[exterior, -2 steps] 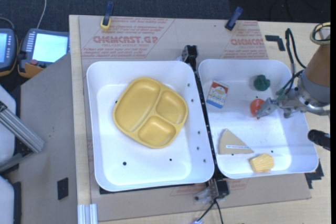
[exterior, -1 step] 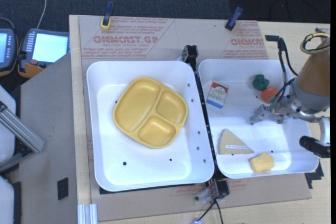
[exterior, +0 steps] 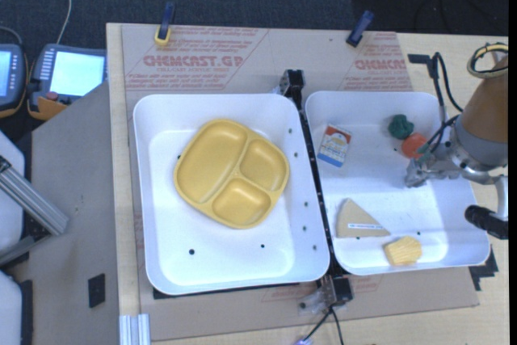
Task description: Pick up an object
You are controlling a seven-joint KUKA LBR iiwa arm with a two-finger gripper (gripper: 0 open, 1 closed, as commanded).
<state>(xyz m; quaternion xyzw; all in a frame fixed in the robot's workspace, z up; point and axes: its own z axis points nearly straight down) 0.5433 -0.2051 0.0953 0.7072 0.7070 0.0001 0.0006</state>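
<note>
1. Right now my gripper [exterior: 417, 174] hangs low in the right bin [exterior: 420, 258], beside the orange ball [exterior: 414, 145]
2. Finger spread: can't tell
3. Nothing lifted yet; grasp and lift remain

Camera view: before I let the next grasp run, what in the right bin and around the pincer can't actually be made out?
- Pincer: small and blurred in the camera view; open or shut cannot be told.
- Orange object: partly covered by the arm's wrist; its shape is unclear.
- Green object: too small to identify.
- Small carton: print too small to read.
- Right bin: its right rim is hidden under the arm.
</note>
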